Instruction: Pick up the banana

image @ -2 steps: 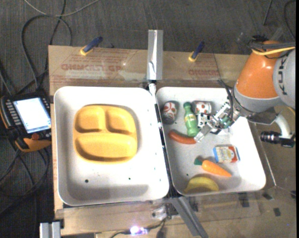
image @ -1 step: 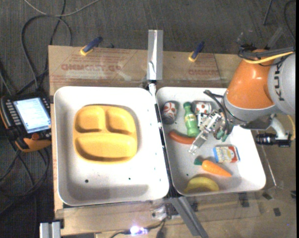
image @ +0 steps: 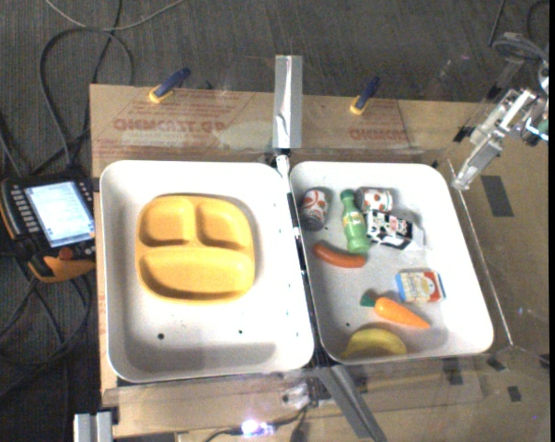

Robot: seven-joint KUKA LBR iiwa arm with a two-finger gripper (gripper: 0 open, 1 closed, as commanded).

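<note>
The banana point(image: 375, 343) lies at the bottom edge of the right bin point(image: 466, 247), low in the frame and a little right of the middle. A carrot point(image: 401, 312) sits just above it, very near. Higher up in that bin are a sausage point(image: 340, 257), a green bottle point(image: 354, 221), 2 cans and a small carton point(image: 419, 286).

The gripper point(image: 498, 132) is far away in the upper right corner, outside the bin. I cannot tell how it is set, and nothing is in it.

I think the job is just at its start. Next the arm must come down low over the banana and miss the carrot. The left bin point(image: 116, 247) has a yellow tray point(image: 199, 247).
</note>
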